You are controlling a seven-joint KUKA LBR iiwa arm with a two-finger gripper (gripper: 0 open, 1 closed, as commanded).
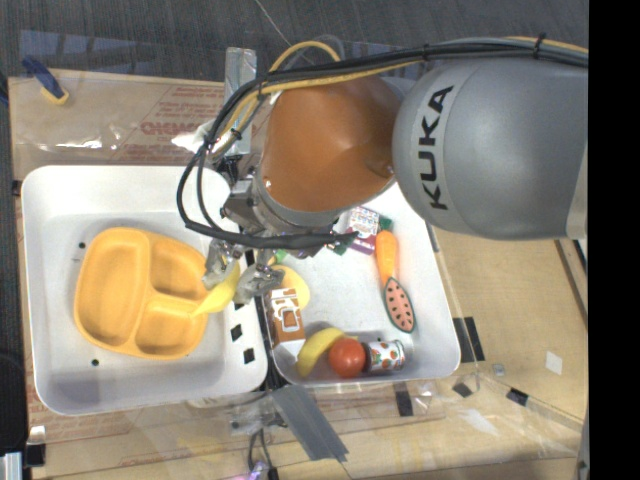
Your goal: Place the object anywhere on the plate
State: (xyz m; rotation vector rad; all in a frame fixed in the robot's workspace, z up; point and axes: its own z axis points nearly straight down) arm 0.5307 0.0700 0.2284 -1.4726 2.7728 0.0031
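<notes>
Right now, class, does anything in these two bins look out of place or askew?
One thing: a yellow banana-like piece hangs tilted under the gripper, over the plate's right rim, half across the divide between the bins. The carrot, watermelon slice, tomato and can lie loosely in the right bin.

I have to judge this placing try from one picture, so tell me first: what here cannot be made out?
- Claw: the orange wrist band hangs over it, so its grip on the yellow piece at the plate rim is unclear.
- Right bin: the arm covers its far part.
- Packet: half under the arm, print too small.
- Can: label too small.
</notes>
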